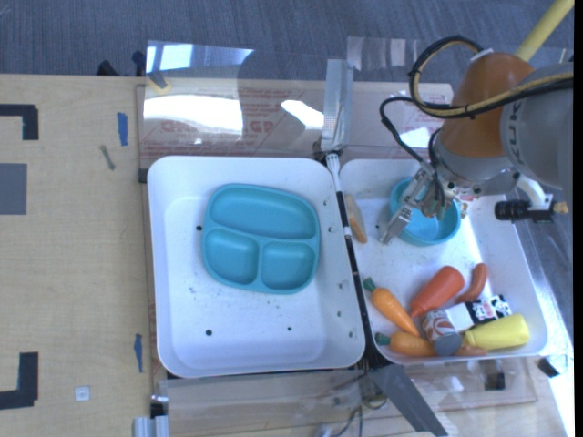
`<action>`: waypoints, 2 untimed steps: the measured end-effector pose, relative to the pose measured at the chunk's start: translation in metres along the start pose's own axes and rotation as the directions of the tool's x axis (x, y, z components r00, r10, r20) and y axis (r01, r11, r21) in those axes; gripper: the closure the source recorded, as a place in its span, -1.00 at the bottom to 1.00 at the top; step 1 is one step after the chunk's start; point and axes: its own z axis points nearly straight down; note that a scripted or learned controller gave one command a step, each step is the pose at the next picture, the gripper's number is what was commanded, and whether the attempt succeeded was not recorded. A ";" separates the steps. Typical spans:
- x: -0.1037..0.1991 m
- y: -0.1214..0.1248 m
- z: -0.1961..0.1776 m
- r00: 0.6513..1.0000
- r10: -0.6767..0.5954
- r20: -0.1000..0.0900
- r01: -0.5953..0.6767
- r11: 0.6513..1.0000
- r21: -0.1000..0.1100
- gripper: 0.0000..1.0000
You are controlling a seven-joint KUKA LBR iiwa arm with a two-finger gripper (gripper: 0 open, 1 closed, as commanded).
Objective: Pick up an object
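Note:
My gripper [403,218] hangs low over the back of the right bin [510,244], open, its fingers slanting down to the left. It stands at the left rim of a small blue bowl [441,226], and some blue shows between the fingers. I cannot tell whether they touch the bowl. Toward the front of the same bin lie an orange carrot [393,308], a second carrot [410,343], a red-orange pepper-like piece [438,288], a reddish sausage [475,280], a yellow piece [499,332] and a small black-and-white carton [490,309].
A blue divided plate [261,238] lies in the left bin [182,317]. A tan, bread-like piece [355,222] leans by the wall between the bins. Cables loop above the arm's orange band [483,89]. Wooden bench stretches to the left.

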 end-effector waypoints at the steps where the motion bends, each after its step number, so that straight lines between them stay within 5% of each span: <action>1: 0.047 -0.106 0.000 0.993 0.117 0.024 -0.117 0.993 -0.007 -1.00; 2: 0.047 -0.098 -0.015 0.994 0.105 0.029 -0.104 0.994 -0.016 1.00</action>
